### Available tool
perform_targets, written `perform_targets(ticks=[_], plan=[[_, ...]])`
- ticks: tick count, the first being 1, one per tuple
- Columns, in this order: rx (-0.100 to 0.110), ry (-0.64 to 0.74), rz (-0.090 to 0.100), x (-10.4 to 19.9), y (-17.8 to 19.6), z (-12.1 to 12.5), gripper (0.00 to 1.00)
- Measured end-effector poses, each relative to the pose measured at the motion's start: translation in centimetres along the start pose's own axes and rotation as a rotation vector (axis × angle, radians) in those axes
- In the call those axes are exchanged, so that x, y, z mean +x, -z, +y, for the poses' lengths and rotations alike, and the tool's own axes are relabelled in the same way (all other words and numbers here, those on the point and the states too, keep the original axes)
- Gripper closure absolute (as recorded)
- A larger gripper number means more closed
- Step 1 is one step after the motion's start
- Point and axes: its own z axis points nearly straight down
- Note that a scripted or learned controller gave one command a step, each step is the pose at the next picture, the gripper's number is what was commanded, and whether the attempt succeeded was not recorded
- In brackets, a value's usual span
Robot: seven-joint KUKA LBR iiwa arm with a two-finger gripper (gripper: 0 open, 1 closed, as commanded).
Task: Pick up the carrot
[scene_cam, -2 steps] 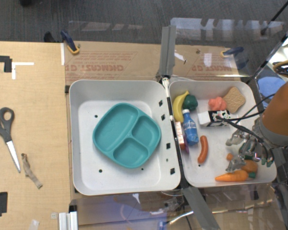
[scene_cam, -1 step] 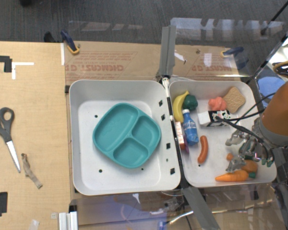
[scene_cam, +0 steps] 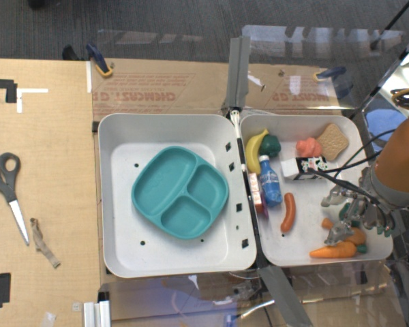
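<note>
1. Hovering low over the near right corner of the right bin (scene_cam: 276,247), the tool (scene_cam: 342,218) sits just above the carrot (scene_cam: 335,251), which lies on its side against the bin's near wall, tip pointing left. Whether the fingers are spread or pressed together cannot be told; the metal parts blur into cables, and nothing can be seen between them.
2. The approach from the right likely suits the carrot's spot close to the arm's side, though the near wall leaves little room for a finger to slip behind it.
3. A small orange piece (scene_cam: 355,236) lies touching or just beside the tool, and could be pinched by mistake.
4. The other items crowd the bin's left and far parts: a banana (scene_cam: 253,147), a green item (scene_cam: 270,144), a blue bottle (scene_cam: 269,181), a red sausage-like piece (scene_cam: 288,213), a pink lump (scene_cam: 309,146) and a toast slice (scene_cam: 333,140).
5. The left bin (scene_cam: 116,251) holds a teal divided plate (scene_cam: 180,191), plausibly the drop-off.
6. Mirrored print on the cardboard (scene_cam: 157,87) behind the bins seems to read "CHEMICAL"; bottle and carton labels are too small to read.
7. Scissors (scene_cam: 8,186) lie on the surface (scene_cam: 41,142), well apart.
</note>
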Motion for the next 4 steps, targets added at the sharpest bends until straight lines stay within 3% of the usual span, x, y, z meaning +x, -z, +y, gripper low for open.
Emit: perform_targets(ticks=[2,3,4], plan=[[0.000,0.015,0.000,0.0,0.0,-0.1,0.00],[0.002,0.022,0.000,0.3,0.0,1.0,0.00],[0.002,-0.080,0.003,0.5,-0.1,1.8,0.00]])
